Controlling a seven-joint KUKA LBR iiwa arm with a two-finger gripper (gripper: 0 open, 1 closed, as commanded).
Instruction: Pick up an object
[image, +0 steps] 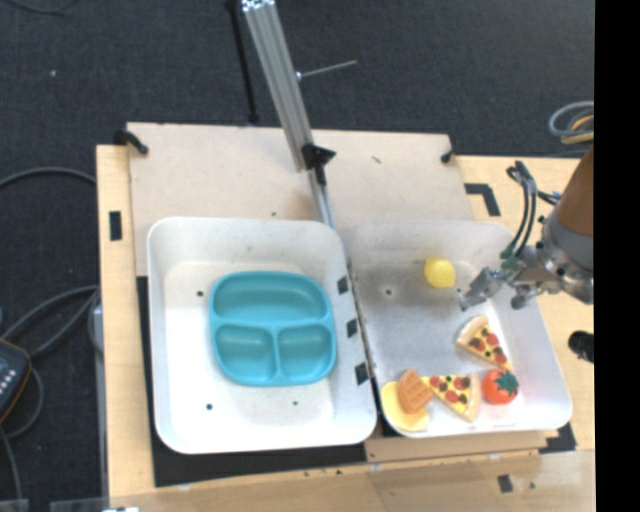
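White plate, near edge of the right bin: carries the toy food at the near end. Item one, a tan bread-like piece, on the plate's left part. Item two, a pizza slice, yellow with red dots, lying flat just right of the bread and touching or nearly touching it. Item three, a tomato, red, round, with a green top, right of that slice.

Item four, a second pizza slice, a little farther in, on the bin floor, crust to the far right, tip pointing near-left.

Item five, a lemon, small, yellow, smooth, rounded; it sits alone toward the far middle of the right bin, well apart from the plate group.

Item six, my gripper, over the right bin between the lemon and the second slice. Fingers look spread, nothing between them.

Item seven, a teal tray, three compartments, in the left bin.

Step in hand, as I judge it: approach, before any grasp. Nearest candidates are the lemon to my left and the slice just nearer. Next move calls for choosing one, centring above it, descending, then closing. The lemon may roll from a poor pinch; the flat slice offers little edge to catch.
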